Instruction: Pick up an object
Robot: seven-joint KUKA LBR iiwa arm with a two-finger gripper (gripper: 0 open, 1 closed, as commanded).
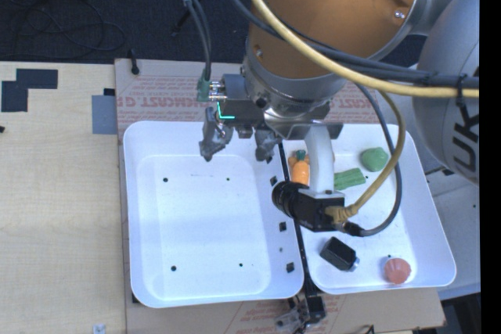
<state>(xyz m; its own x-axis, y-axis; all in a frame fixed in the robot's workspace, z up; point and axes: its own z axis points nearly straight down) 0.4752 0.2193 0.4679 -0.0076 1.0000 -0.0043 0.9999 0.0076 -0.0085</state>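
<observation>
From the overhead camera view I see the grey arm with its orange band reaching over the two shallow white plastic bins [149, 168] on the desk. The jaws [235, 143] hang above the back edge of the left bin, spread apart with nothing between them. The right bin holds a small orange carrot-shaped toy [298, 167], a rounded green block [374, 159], a flat green piece [349, 178], a black rectangular block [340, 253] and a red rounded object [397, 270].
</observation>
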